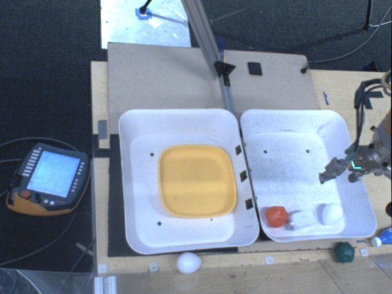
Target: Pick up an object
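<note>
Two shallow white bins side by side on the counter (122, 78), seen from above. The left bin (138, 225) carries a yellow square plate (197, 180) lying flat at its centre. The right bin (288, 133) holds the candidate objects, gathered along its wall at about 6 o'clock: a red rounded object (275, 215), a small white piece (301, 219) just beside it, and a white egg-shaped ball (331, 213) toward 5 o'clock. The pincer (334, 170) enters from 3 o'clock and hangs over the bin floor near the right wall, apart from all three, nothing between its tips — whether they are spread or pressed together cannot be told. Its position above the cluster suggests an approach not yet committed. Outside the bins, a white ball (188, 263) and a dark green ball (343, 252) rest on the counter's near edge — out of play, probably.
</note>
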Controlling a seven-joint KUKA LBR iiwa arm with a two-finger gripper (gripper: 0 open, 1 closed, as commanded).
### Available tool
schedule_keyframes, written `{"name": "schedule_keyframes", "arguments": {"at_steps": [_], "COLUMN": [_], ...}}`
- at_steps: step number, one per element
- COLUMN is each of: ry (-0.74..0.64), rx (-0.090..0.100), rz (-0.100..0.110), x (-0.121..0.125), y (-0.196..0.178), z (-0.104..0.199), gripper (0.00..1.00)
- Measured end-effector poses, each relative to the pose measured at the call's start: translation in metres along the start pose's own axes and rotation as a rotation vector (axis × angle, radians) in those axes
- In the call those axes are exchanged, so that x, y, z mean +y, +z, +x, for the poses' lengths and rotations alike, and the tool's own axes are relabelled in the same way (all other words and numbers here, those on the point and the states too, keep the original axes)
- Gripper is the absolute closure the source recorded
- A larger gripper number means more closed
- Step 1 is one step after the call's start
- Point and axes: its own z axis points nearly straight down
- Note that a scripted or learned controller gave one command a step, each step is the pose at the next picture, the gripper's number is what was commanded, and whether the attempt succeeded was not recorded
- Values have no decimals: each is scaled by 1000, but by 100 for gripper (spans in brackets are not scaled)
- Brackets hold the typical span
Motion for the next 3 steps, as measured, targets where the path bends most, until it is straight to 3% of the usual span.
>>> {"name": "schedule_keyframes", "arguments": {"at_steps": [1,3], "ry": [0,0], "rx": [0,1], "rz": [0,3], "x": [0,5], "y": [0,102], "z": [0,6], "gripper": [0,0]}}
